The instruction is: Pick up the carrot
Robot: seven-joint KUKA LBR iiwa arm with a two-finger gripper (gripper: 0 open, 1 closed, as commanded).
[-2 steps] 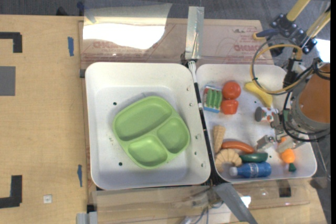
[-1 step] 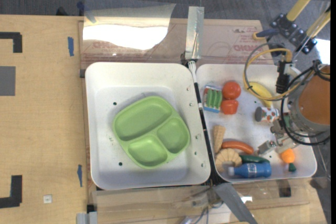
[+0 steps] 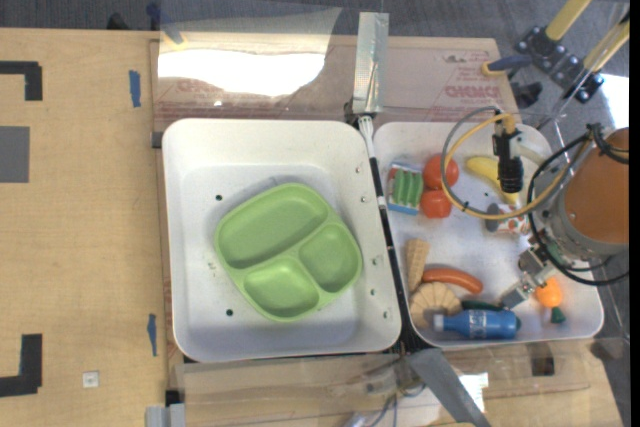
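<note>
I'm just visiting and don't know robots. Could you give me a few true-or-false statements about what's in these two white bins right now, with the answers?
1. The green divided plastic plate lies in the left white bin. True.
2. The small orange carrot with a green top sits on the green plate. False: it lies in the right white bin, near its lower right corner.
3. The blue plastic bottle lies on its side along the right bin's near edge. True.
4. The yellow toy banana lies next to the bottle. False: it is at the far end of the right bin, well away from the bottle.
5. The two red-orange toy tomatoes lie close together beside a green and blue box. True.
</note>
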